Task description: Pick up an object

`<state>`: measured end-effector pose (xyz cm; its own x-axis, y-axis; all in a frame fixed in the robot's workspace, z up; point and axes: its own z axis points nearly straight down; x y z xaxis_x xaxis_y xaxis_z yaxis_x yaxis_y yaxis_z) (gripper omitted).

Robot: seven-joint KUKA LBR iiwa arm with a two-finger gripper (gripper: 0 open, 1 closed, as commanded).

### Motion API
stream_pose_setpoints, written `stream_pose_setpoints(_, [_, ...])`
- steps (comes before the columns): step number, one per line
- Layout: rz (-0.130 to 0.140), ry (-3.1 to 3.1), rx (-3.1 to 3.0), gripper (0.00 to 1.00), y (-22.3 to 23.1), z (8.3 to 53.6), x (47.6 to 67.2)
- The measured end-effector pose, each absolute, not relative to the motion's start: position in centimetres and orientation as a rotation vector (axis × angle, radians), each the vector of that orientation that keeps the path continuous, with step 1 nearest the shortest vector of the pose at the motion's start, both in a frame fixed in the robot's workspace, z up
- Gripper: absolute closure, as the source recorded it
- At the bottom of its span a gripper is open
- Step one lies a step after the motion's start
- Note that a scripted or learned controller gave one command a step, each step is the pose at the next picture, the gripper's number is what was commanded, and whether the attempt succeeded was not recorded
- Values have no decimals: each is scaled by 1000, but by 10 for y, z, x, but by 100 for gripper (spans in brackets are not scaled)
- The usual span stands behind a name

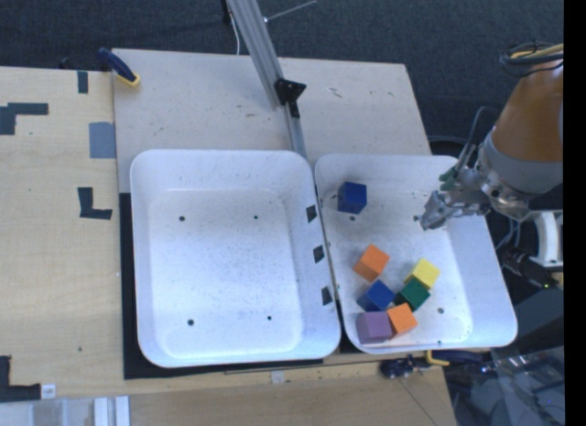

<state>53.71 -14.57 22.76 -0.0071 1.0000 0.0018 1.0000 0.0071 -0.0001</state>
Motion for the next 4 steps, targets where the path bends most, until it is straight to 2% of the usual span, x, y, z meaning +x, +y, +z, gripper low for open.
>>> stream_pose_setpoints(3, [-1,-2229,-2210,100,29,221,529])
stream_pose_setpoints(4, [-1,-2230,-2210,100,87,233,515])
